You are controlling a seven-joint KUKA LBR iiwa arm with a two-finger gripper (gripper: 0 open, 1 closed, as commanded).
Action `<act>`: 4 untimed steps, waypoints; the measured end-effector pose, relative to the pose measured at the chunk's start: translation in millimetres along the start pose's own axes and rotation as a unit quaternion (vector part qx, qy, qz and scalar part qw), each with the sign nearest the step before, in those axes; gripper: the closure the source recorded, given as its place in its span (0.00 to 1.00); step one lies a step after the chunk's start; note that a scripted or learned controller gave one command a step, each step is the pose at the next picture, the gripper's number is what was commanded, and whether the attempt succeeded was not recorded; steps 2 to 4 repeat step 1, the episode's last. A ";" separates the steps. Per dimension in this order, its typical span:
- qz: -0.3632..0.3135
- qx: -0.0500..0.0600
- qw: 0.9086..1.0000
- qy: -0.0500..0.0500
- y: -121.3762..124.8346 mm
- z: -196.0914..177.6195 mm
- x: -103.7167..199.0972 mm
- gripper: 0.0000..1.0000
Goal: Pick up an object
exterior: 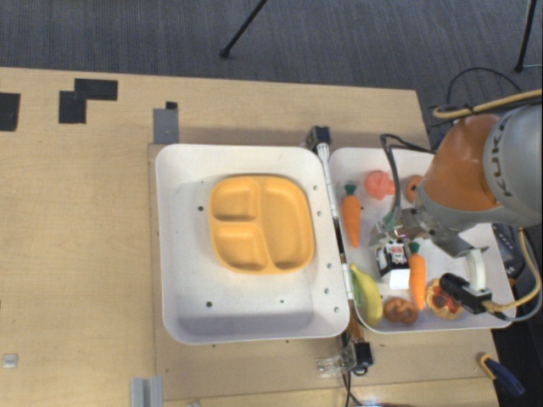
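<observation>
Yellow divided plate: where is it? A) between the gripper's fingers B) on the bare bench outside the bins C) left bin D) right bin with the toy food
C: the yellow divided plate lies flat in the left bin, alone there, while the carrots, banana and other toy food sit in the right bin under the arm.

Hand [394,253] low in right bin [373,322], beside carrot [417,281].

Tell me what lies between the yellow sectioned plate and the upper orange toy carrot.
In the camera view, bare white floor of the left bin, then the two bins' adjoining rims, separate the yellow plate from the carrot.
</observation>
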State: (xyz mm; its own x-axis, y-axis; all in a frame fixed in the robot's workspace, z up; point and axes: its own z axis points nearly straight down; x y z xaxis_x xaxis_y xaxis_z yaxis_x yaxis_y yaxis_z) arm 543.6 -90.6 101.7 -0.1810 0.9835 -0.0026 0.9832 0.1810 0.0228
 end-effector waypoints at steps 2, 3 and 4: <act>-0.307 0.009 0.952 0.004 47.5 -80.9 67.2 1.00; -0.307 0.009 0.952 0.004 47.5 -80.9 67.2 1.00; -0.307 0.009 0.952 0.004 47.5 -80.9 67.2 1.00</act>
